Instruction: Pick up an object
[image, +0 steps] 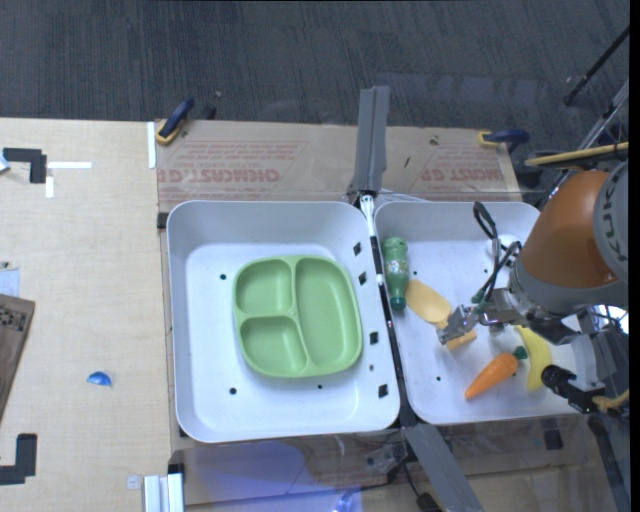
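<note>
Arm: you see it reaching in from the right, low over the right bin (440, 400).
Jaws (460, 327): closed on a tan block (461, 339).
Block: small, tilted, beside the yellow piece (428, 301).

green bottle: a small green plastic bottle (396, 270) with a pale band around its middle, lying on its side along the left wall of the right white bin, cap end toward the far rim.
yellow piece: a pale yellow, rounded flat object (428, 301) lying just beside the bottle's near end, near the bin's middle.
tan block: a small tan and brown block (460, 338) lying at the yellow piece's near right edge; whether they touch is unclear.
carrot: an orange plastic carrot (491, 376) with a green top, lying slanted, top pointing right and away.
banana: a yellow plastic banana (538, 355) just right of the carrot's green top.
</note>
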